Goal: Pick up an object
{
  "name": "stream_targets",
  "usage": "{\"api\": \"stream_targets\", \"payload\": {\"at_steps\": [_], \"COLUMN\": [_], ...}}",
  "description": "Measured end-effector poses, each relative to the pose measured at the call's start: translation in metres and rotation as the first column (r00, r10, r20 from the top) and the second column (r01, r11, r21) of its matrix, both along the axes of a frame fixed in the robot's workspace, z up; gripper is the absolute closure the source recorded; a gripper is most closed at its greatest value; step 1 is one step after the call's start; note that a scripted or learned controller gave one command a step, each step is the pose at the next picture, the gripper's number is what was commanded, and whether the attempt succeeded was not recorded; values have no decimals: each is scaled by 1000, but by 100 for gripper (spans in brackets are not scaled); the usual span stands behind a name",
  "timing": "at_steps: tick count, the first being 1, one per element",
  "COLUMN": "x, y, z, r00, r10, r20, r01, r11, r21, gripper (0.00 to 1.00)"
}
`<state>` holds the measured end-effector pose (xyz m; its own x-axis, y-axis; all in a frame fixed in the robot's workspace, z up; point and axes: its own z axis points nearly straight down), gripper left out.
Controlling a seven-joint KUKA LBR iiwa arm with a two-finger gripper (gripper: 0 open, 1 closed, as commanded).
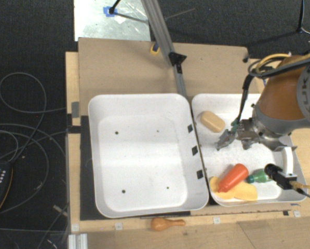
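Note:
The right bin (223,97) holds a tan bun-like piece (212,121) near its back left. An orange carrot-shaped toy (232,177), a yellow flat piece (239,192) and a small green item (258,178) lie along its front. My gripper (232,143) hangs over the middle of this bin, just right of the tan piece and behind the orange toy. Its grey fingers (221,141) stand apart, open, with nothing between them.
The left bin (139,98) adjoins the right one, with black clips along the shared wall. A small orange-tan gourd-shaped toy (167,223) lies on the bench in front of the bins. A grey pole (162,30) slants down toward the back of the bins.

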<state>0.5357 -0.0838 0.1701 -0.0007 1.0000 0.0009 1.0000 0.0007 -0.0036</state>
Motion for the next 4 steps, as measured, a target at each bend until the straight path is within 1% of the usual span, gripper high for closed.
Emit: {"api": "stream_targets", "payload": {"at_steps": [1, 2, 3, 4], "x": [9, 9, 10, 20], "y": [-3, -3, -3, -2], "z": [-53, -81, -69, -7], "r00": [1000, 1000, 1000, 1000], "r10": [0, 0, -1, 5], "r20": [0, 1, 6, 11], "r01": [0, 0, 1, -5], "r11": [1000, 1000, 1000, 1000], "r21": [0, 0, 0, -2], "gripper": [0, 0, 100, 100]}}
